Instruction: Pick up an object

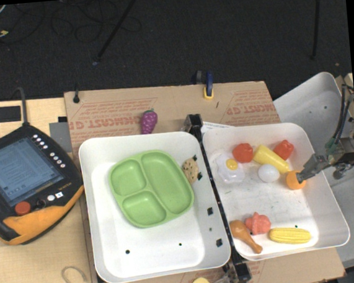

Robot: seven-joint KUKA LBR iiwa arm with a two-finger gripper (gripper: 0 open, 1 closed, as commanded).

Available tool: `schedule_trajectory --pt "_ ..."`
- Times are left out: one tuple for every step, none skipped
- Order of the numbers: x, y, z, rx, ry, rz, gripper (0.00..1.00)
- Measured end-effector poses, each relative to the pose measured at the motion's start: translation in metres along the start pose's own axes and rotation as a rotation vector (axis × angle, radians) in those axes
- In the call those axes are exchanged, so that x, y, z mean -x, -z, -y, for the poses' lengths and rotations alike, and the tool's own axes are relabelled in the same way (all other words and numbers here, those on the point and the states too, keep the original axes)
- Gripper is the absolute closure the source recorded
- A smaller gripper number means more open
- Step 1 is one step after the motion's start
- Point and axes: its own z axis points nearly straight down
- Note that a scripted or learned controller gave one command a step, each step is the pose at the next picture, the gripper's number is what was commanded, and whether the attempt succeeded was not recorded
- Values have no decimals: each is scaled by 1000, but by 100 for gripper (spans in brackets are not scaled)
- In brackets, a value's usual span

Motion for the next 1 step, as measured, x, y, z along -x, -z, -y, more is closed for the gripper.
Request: schedule_trajectory --pt "-11 -54 6 -6 2 -3 0"
